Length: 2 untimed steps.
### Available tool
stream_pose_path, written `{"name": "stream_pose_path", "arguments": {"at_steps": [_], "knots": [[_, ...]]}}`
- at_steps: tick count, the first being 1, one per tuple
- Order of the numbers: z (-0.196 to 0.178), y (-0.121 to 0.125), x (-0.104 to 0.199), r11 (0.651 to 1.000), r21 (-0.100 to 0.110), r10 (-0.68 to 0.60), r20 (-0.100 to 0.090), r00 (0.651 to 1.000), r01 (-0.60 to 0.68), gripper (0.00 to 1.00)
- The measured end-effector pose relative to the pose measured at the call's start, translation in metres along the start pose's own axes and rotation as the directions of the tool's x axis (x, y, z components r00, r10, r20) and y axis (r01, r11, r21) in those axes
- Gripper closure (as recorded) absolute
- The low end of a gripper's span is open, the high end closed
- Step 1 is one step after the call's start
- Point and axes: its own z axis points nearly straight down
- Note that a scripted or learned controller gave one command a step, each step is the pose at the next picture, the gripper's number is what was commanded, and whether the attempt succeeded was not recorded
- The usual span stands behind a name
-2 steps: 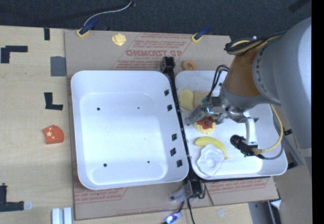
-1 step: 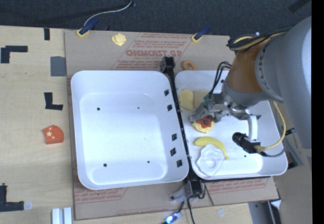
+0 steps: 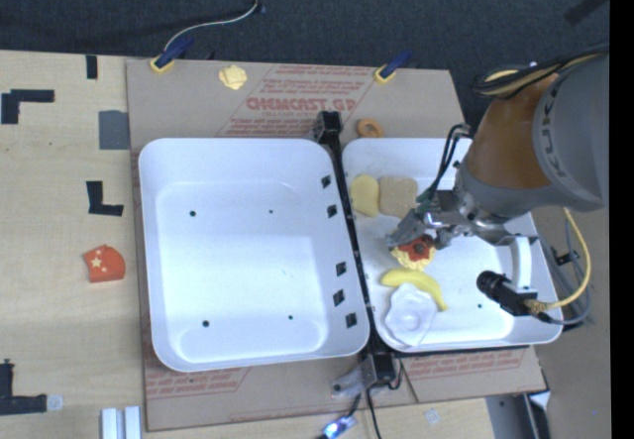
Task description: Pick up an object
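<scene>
The claw (image 3: 418, 241) hangs over a red-yellow toy (image 3: 416, 251) mid right bin (image 3: 495, 328); its grip I cannot tell; crowding banana (image 3: 414, 283) may foul it.

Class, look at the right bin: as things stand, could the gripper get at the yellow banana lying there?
Probably yes. The banana lies uncovered in the right bin, just below the gripper, with only a white object touching its lower side.

Claw (image 3: 411, 235) low in right bin (image 3: 495, 326) — over red-yellow toy (image 3: 416, 251), banana (image 3: 414, 283) beside.
</scene>
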Motion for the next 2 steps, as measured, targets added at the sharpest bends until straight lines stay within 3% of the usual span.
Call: {"name": "stream_pose_path", "arguments": {"at_steps": [1, 2], "knots": [[-0.037, 0.043, 0.068, 1.000, -0.004, -0.009, -0.001, 1.000, 0.009, 1.00], [-0.061, 0.056, 0.111, 1.000, -0.001, -0.006, -0.001, 1.000, 0.006, 1.00]]}}
